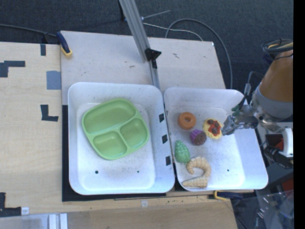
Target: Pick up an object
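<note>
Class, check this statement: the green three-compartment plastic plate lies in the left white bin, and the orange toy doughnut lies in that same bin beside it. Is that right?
Not quite. The camera view shows the green three-compartment plastic plate in the left white bin, but the orange toy doughnut lies in the right white bin, not beside the plate.

One fixed camera above the bench [119, 56], looking down aslant, both bins [76, 128] in frame

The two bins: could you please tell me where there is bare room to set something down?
Left bin: bare strip along the near wall below the green tray. Right bin: bare floor between croissant and right wall. Crowded around donut, purple toy, tart and gripper.
</note>
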Robot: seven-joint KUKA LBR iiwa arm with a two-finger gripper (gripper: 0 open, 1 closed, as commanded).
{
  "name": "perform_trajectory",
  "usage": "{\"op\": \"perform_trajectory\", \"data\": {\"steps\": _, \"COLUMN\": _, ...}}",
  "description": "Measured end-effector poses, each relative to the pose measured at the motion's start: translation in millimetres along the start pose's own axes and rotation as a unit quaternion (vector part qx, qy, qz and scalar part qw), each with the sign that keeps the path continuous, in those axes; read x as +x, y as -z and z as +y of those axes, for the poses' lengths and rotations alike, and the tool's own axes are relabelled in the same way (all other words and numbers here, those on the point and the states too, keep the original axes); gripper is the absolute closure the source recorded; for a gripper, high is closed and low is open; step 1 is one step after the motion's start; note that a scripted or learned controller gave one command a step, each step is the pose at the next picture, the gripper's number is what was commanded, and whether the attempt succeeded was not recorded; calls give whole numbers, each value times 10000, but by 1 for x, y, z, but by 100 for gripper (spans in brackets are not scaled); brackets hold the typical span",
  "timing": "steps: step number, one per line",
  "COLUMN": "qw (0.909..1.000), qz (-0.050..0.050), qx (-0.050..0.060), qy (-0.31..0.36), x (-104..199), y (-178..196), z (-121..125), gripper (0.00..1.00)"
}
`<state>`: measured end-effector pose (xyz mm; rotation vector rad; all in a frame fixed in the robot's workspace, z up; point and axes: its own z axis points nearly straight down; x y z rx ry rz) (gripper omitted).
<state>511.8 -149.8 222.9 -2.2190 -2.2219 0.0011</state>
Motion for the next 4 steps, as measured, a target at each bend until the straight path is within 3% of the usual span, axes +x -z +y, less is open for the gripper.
{"op": "perform_trajectory", "data": {"steps": 4, "qw": 10000, "qz": 3, "qx": 8, "qy": 30, "x": 207, "y": -5, "z": 11, "gripper": 100}}
